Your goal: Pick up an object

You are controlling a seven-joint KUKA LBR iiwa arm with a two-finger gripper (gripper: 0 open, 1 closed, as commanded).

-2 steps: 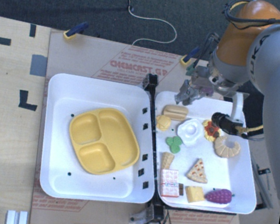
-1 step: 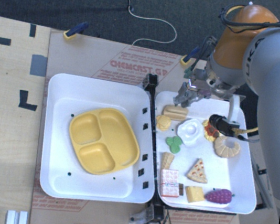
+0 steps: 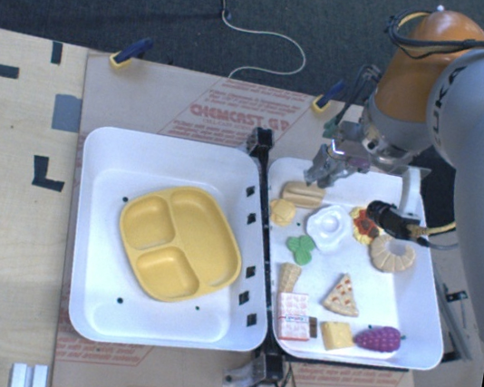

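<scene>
Hovering over the far left corner of the right bin, the gripper hangs just above a tan, bun-shaped bread roll, long and pale, lying flat near the bin's far wall. Whether the gripper has closed on anything, I cannot tell. Beside the roll sit a fried egg and a yellow round piece. The left bin carries a yellow divided tray.
</scene>
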